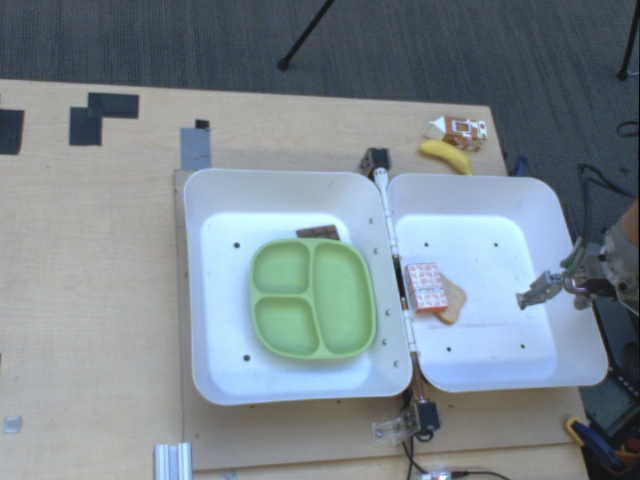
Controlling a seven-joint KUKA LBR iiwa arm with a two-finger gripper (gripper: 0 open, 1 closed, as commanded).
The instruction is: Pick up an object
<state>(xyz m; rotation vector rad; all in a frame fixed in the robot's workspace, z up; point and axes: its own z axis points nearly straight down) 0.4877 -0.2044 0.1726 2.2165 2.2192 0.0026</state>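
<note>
Wooden bench [90,268], two white bins side by side. Left bin [215,268]: green tray [312,300], dark block [318,233] behind it. Right bin [500,348]: red box [426,287] on tan piece [452,303], near divider. Gripper [532,296] over right bin's right edge, apart from box; fingers look slightly parted, holding nothing, though small and blurred

This looks like a robotics lab. A pale wooden bench [90,268] stands on grey carpet [150,18] and bears two shallow white bins [300,193] clamped side by side. Black markers [100,116] are stuck to the benchtop, and a dark stand leg [318,16] crosses the floor.
</note>
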